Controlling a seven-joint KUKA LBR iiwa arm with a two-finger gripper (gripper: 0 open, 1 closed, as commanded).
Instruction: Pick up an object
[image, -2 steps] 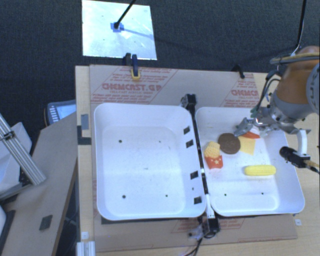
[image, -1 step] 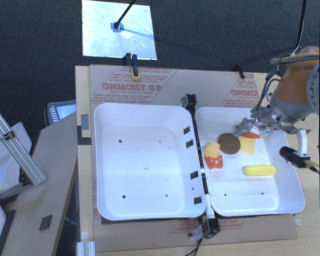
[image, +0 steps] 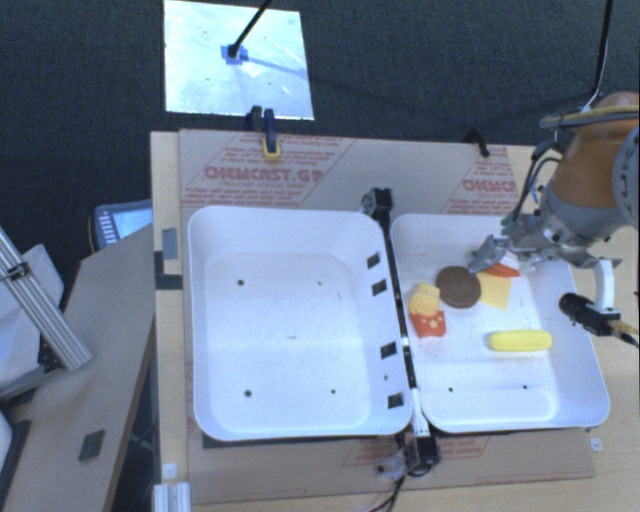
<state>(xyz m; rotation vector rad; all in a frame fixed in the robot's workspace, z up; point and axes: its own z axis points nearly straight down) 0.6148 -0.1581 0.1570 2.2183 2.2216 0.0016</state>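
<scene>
Several toy foods lie in the right bin (image: 575, 390). A brown round cookie (image: 459, 287) lies beside a yellow cheese wedge (image: 496, 292), and a small red piece (image: 505, 269) lies just behind the wedge. A red box of yellow fries (image: 427, 312) lies near the divider. A yellow corn cob (image: 520, 341) lies toward the front right. My gripper (image: 489, 256) hangs low over the back of this bin, right above the red piece and the cheese wedge and just right of the cookie. Nothing is visibly lifted.
The left bin (image: 215, 400) sits beside the right one, joined by a black-clipped divider (image: 392, 300). The arm's orange band (image: 592, 160) and grey wrist cover the right bin's back right corner. A black part (image: 590, 313) juts over the right rim.
</scene>
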